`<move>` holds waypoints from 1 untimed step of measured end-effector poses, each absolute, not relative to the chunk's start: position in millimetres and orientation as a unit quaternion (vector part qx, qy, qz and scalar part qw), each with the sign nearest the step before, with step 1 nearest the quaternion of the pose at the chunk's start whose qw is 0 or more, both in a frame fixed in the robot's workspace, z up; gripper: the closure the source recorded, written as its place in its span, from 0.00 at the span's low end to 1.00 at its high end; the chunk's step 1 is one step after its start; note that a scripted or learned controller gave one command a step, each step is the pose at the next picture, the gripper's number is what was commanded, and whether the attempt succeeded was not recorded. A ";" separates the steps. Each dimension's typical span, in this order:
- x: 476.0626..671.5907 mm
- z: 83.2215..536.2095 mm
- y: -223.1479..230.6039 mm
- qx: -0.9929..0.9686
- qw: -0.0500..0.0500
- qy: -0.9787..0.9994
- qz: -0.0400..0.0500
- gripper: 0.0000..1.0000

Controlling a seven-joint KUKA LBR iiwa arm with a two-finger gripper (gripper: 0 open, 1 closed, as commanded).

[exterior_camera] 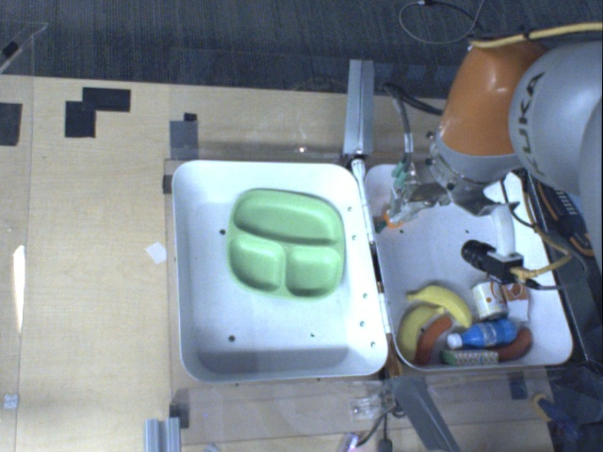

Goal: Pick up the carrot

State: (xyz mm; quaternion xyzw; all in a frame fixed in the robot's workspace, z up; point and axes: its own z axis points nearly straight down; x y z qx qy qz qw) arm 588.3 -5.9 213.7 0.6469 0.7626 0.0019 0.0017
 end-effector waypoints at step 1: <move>572.9 315.9 -59.6 0.675 0.003 0.738 0.002 1.00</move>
